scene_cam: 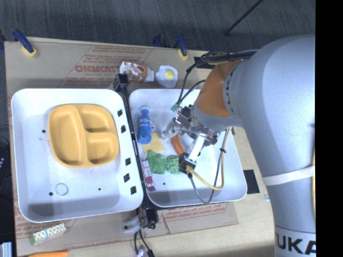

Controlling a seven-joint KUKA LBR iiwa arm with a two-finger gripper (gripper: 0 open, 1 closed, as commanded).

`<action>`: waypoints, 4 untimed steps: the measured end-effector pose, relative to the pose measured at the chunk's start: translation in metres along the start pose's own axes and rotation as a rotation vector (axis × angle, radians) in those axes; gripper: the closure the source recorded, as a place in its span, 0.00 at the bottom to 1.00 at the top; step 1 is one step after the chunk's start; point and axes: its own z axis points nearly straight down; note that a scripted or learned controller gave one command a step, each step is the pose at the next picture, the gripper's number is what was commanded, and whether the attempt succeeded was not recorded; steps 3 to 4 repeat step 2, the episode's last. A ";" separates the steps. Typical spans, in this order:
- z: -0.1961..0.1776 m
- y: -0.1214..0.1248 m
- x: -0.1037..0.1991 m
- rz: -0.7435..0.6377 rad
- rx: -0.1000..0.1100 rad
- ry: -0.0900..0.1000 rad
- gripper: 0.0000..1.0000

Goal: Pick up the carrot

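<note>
Fingers hang low in the right bin, their spread impossible to tell; carrot lies just beneath them, blue bottle alongside.

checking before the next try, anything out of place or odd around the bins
A few things lie outside the bins: a small carton and a yellow-and-white toy on the cardboard behind them, and a wrapped packet at the front left corner.
</note>
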 end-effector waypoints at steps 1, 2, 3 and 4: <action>-0.010 0.000 0.000 -0.006 0.001 -0.001 1.00; -0.158 -0.059 -0.015 -0.189 -0.004 0.001 1.00; -0.158 -0.059 -0.015 -0.189 -0.004 0.001 1.00; -0.158 -0.059 -0.015 -0.189 -0.004 0.001 1.00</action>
